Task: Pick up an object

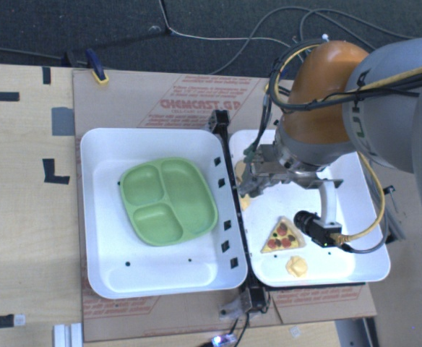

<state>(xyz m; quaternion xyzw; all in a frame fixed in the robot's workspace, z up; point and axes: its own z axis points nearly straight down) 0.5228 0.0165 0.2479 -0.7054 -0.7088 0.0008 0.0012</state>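
Both white bins, the left bin (95, 215) and the right bin (366, 262), look like smooth plastic with a faint sheen. The green divided plate (169, 199) in the left bin is matt plastic. Under the bins lies a brown cardboard sheet (182, 100), dull and printed in red, on a pale wood-look surface (23, 215). The arm's orange band (326, 85) is glossy, its grey shell (392, 100) smooth. The pizza slice toy (282, 237) near the right bin's front edge looks like matt plastic.

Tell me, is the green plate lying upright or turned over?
Upright. The green plate lies flat in the left bin, its three compartments facing up.
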